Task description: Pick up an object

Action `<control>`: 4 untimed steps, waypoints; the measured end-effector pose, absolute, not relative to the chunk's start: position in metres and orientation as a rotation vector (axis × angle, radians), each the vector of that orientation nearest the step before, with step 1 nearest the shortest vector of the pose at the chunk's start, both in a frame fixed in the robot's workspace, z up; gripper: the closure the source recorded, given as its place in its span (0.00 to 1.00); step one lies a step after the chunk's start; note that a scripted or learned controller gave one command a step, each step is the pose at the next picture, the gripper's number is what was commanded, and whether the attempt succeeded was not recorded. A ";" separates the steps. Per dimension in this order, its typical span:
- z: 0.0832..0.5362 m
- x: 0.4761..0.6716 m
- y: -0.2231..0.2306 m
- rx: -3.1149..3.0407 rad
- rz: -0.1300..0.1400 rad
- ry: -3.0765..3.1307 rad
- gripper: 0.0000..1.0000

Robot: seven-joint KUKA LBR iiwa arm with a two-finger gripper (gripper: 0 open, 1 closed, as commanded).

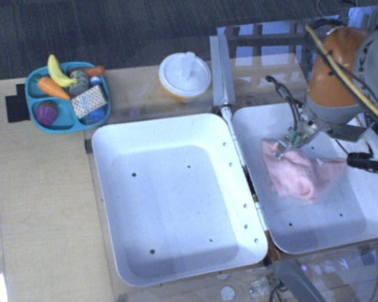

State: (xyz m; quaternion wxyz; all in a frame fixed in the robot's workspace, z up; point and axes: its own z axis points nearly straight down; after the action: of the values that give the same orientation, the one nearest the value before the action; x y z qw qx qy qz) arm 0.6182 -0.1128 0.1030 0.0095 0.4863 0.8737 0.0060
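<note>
Pink cloth (298,175) in right bin (341,229), directly under gripper (292,141); grip state unclear.

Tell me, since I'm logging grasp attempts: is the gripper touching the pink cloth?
Touching. The camera view shows the gripper pressed onto the upper edge of the pink cloth, with no gap between them.

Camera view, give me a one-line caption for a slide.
KUKA arm's pincer lowered onto the top edge of a pink cloth in the right bin; left bin alongside.
</note>
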 end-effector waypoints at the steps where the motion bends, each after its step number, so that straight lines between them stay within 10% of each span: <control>1: 0.103 0.618 -0.113 1.519 0.018 2.728 0.00; 2: 0.090 0.618 -0.099 1.490 0.009 2.753 0.00; 3: 0.102 0.621 -0.098 1.487 0.017 2.747 1.00; 4: 0.102 0.621 -0.098 1.486 0.017 2.747 0.00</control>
State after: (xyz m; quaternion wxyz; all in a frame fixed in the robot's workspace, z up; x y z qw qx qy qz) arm 0.6207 -0.0976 0.1024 0.0090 0.4758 0.8795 0.0053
